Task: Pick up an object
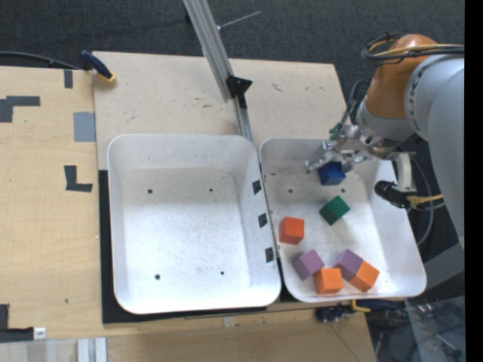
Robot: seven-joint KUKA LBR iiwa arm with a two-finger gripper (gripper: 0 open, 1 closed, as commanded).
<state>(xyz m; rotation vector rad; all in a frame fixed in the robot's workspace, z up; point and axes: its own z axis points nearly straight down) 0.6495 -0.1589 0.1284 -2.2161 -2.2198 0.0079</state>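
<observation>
Camera view: a blue block (pixel 331 175) sits right under the tool (pixel 335 155) in the right bin (pixel 392 266).

The block lies near the bin's far wall, and the tool's metal tips are against its top; whether they are apart or clamped on it cannot be told. Nearer the front lie a green block (pixel 333 210), an orange block (pixel 291 230), two purple blocks (pixel 308 263) and two more orange ones. The left bin (pixel 121 202) stands alongside on the worktop (pixel 45 202).
</observation>
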